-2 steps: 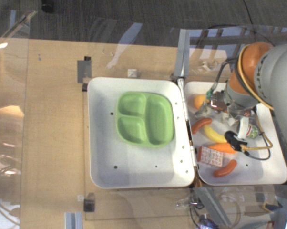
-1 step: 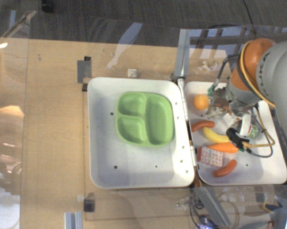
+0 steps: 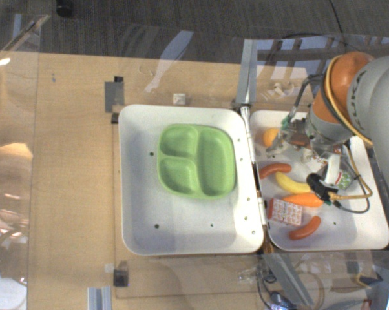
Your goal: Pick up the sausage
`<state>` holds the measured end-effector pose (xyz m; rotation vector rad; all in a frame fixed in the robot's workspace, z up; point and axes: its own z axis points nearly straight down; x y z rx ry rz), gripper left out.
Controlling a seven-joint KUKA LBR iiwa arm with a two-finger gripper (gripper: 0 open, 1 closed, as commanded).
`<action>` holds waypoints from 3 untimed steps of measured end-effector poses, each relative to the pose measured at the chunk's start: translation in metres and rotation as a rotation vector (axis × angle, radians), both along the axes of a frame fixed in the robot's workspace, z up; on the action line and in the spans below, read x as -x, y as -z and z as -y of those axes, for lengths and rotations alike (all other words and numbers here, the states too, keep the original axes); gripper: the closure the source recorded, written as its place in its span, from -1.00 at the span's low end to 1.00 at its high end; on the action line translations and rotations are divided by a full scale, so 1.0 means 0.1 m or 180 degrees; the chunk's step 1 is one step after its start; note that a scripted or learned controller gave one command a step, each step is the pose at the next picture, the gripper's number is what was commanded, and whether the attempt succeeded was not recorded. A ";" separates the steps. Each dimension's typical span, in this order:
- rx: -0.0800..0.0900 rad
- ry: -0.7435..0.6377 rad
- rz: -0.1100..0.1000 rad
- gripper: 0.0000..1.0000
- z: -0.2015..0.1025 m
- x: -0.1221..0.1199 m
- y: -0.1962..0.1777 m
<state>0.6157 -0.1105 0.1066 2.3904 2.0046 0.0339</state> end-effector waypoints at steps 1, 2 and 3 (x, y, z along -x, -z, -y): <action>0.0020 -0.0152 -0.0019 -1.00 -0.24 0.13 0.12; 0.0020 -0.0159 0.0010 1.00 -0.25 0.10 -0.01; 0.0019 -0.0160 0.0008 -1.00 -0.25 0.10 0.00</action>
